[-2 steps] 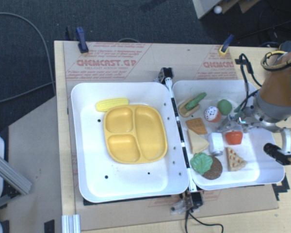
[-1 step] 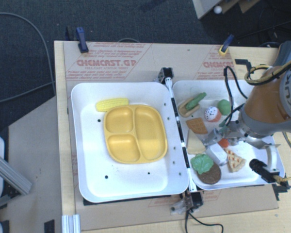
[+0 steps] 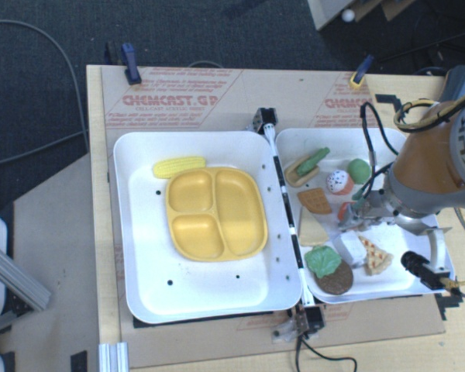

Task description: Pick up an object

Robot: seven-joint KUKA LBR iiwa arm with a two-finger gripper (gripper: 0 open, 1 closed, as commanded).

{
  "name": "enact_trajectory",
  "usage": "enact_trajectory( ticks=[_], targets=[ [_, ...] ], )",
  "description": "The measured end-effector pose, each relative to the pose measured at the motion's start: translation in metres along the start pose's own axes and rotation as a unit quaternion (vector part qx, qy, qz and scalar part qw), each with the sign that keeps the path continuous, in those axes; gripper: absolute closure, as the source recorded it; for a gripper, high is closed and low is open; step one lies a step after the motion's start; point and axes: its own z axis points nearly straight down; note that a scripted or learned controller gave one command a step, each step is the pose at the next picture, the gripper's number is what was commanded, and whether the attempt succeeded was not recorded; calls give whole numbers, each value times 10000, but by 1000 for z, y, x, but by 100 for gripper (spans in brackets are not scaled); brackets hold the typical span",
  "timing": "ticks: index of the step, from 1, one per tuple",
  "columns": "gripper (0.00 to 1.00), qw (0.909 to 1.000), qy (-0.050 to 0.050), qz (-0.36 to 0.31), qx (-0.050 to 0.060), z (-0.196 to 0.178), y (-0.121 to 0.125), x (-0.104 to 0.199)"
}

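The right bin [image 3: 387, 289] holds several toy foods: a hot dog with a green strip [image 3: 306, 167], a white dotted ball [image 3: 338, 180], a green ball [image 3: 359, 170], a brown cracker [image 3: 315, 201], a small red piece [image 3: 343, 211], a white block [image 3: 347, 248], a pizza slice [image 3: 377, 259], a green leafy piece [image 3: 323, 260] and a dark brown disc [image 3: 338, 280]. My gripper [image 3: 360, 212] reaches in from the right and hangs low over the middle of this bin, right beside the red piece and just above the white block. The wrist hides what lies under it.
The left bin [image 3: 139, 231] holds a yellow divided plate [image 3: 216, 212] and a yellow corn cob [image 3: 179, 166] at its back. A ridge with black clamps [image 3: 264, 118] separates the bins. Black cables [image 3: 372, 142] loop over the right bin's back corner.
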Motion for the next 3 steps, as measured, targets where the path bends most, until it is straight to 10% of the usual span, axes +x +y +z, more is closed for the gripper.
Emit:
enact_trajectory(
  ticks=[1,2,3],
  targets=[
    [100,10000,-5,-10,-12,9,22,48],
    [0,10000,-3,-7,-1,10,21,48],
    [0,10000,-5,-8,3,10,72,25]
  ],
)
